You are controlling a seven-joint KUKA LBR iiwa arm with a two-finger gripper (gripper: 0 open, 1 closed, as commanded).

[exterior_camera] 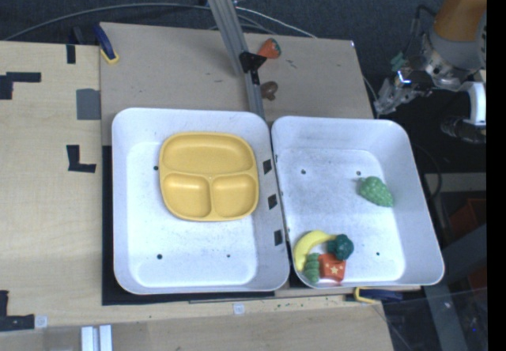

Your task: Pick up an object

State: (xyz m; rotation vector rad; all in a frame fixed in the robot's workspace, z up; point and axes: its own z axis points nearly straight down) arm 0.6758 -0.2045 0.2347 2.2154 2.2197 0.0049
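Dark carpet surrounds a pale wooden counter seen from above at a slant, with black tape marks on its left part and a brown board beneath two shallow white bins set side by side. Left bin: holds a yellow divided plate with three compartments, lying flat in the bin's upper half. Right bin: holds a green bumpy object near its right wall, lying alone and well apart from the rest. In the bin's lower left corner lies a cluster of small toy foods touching one another: a yellow banana, a dark green piece, a smaller green piece and a red piece. A grey metal post runs from the top edge down to the gap between the bins, with an orange-handled clamp beside it. The arm, with its orange band, is at the upper right, outside the bins. The gripper hangs over the dark floor just beyond the counter's right edge, above the right bin's top right corner; whether it is parted or closed cannot be told, and nothing is seen in its grasp.
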